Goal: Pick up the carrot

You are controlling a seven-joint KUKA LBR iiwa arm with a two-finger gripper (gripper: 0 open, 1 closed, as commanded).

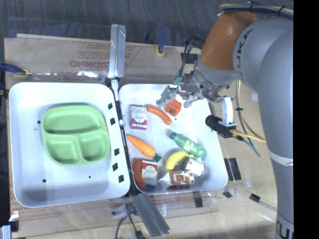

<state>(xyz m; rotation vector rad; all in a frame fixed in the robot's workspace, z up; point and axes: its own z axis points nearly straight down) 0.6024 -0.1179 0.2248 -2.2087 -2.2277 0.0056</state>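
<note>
Your end effector (175, 99) hangs over right bin (214, 156) far end, fingers apart around small orange-red thing (173, 108), grip unclear. Carrot (141, 145) lies mid-bin by left wall, well apart

A robotics lab: a KUKA arm (259, 59) over taped-down white bins (20, 133) of toy food, cables (246, 133) trailing across the bench (65, 54).

1. Left bin (20, 133): holds divided tray (76, 134), abt centre.
2. Right bin (212, 148): all other items.
3. Carrot (140, 145) at bin's left-centre, small carton (138, 117) behind it.
4. Sausage (159, 114) right of carton; gripper (175, 99) over far end.
5. Bottle (187, 144) mid-right; banana (175, 159) just before it.
6. Near edge: can (147, 173) left, cup (185, 176) right.
</note>
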